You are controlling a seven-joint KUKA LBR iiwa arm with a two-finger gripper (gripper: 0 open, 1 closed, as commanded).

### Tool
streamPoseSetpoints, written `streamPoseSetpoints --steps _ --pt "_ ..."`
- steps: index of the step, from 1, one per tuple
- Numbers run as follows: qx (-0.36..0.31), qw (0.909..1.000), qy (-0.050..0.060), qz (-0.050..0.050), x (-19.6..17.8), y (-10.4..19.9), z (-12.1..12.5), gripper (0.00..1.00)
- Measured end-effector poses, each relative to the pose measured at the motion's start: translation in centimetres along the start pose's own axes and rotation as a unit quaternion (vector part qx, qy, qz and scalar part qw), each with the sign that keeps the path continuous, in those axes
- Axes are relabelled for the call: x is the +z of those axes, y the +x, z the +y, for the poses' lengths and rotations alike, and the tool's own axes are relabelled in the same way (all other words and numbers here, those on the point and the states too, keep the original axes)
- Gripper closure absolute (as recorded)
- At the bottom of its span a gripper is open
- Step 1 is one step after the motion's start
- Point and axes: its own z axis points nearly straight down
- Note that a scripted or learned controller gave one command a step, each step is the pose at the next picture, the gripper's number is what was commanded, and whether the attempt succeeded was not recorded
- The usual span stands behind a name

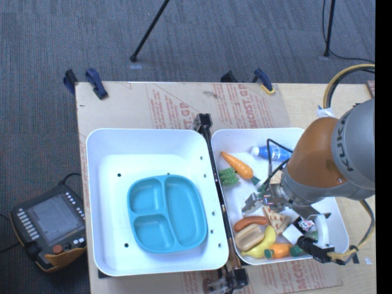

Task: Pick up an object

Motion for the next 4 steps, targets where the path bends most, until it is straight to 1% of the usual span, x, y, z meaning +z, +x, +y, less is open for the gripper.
streamPoseSetpoints --steps 1,2,3,4 --pt "0.009 1.0 0.003 0.001 0.3 0.9 6.8 0.0" --pt "0.028 0.9996 0.003 0.001 0.3 1.5 8.7 0.0" --pt "-0.008 1.0 0.003 0.001 0.3 0.4 13.1 0.0" --pt "0.088 0.9961 0.003 0.0 0.3 1.0 13.2 0.0"
